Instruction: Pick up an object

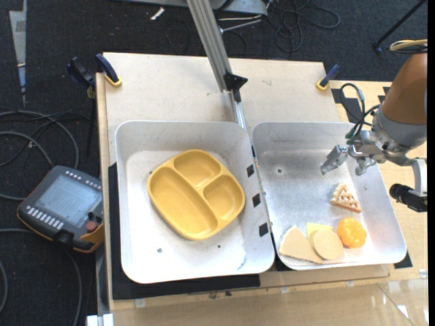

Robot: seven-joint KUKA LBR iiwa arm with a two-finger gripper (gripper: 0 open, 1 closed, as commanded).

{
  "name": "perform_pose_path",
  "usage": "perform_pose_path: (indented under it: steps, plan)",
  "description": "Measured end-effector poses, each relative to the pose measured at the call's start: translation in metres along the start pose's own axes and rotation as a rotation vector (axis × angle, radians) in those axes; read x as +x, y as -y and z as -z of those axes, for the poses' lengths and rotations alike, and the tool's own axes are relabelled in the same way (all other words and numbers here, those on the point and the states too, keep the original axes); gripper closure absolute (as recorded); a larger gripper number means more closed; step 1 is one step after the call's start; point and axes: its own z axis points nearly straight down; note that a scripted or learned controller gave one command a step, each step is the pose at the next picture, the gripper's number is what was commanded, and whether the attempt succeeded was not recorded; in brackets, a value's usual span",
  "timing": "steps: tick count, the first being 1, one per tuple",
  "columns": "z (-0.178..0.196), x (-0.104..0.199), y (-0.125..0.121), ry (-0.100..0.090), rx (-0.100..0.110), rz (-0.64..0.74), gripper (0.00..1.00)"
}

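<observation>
— Over the right bin (pixel 299 148), how far along are you?

— Nothing lifted. The divided yellow plate (pixel 196 193) lies in the left bin (pixel 136 182). My claw (pixel 346 160) hangs spread, pinching nothing, just above the waffle wedge (pixel 345 198); the orange piece (pixel 351 233) lies nearer the rim. Descent, grip, lift remain.

— Any writing?

— None legible.

Left bin (pixel 136 182): its middle is taken up by a yellow divided plate (pixel 196 193); bare floor is left along the edges.
Right bin (pixel 299 148): the far half is open floor; the near edge is crowded by a waffle wedge (pixel 345 198), an orange piece (pixel 351 232) and pale slices (pixel 312 243).
</observation>
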Motion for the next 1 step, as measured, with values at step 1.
perform_pose_path:
  steps: [1]
  plan:
    - [-0.0641, -0.0021, 0.0019, 0.0, 0.0, 0.0, 0.0]
